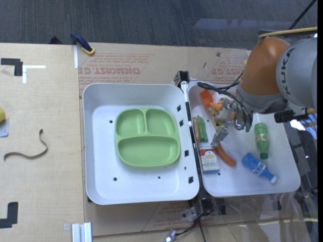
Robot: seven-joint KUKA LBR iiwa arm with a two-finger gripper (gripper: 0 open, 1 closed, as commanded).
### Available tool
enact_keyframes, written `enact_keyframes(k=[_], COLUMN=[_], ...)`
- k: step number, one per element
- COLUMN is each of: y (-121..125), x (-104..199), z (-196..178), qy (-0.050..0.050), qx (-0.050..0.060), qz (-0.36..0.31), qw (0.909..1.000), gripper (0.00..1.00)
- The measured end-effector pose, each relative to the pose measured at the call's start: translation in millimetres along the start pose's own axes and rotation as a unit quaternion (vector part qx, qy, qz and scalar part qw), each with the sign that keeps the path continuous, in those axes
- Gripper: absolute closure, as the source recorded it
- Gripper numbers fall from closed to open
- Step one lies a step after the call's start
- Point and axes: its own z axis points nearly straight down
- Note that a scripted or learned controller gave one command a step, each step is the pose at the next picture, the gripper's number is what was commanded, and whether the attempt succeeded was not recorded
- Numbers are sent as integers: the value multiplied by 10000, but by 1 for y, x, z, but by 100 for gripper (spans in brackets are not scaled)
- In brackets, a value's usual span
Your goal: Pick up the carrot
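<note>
Dark grey carpet [151, 9] fills the top of the camera view, and below it lies a bench covered with brown cardboard [131, 67] printed with red lettering, with a pale wooden board [40, 135] on its left side. On that board lie a thin curled brown cord [30, 150], black corner marks and a strip of white tape, and a blue and yellow clamp [82, 43] sits at the cardboard's top edge. Two white bins stand side by side, touching at black clips along the shared rim. In the left bin [96, 180] rests a green divided plate [148, 136] with three compartments. The right bin [252, 185] holds the clutter: a carrot [206, 98] near the upper left corner, a green packet [201, 129] along the left wall, a small carton [209, 161] below it, an orange sausage-like piece [225, 158] just beside the carton, a green bottle [261, 140] and a blue bottle [258, 167] toward the right. The grey arm [298, 69] with its orange band [265, 67] reaches in from the right, and the gripper [222, 132] hangs low over the bin, between the carrot and the carton, its fingers close together with nothing seen between them. The carrot lies just above the gripper body, partly crowded by cables and a small orange object.
</note>
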Motion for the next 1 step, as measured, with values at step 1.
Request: enact_keyframes(k=[1], y=[1], x=[-8], z=[-14], qy=[-203], qx=[-15], qz=[-10], qw=[9998], gripper=[100])
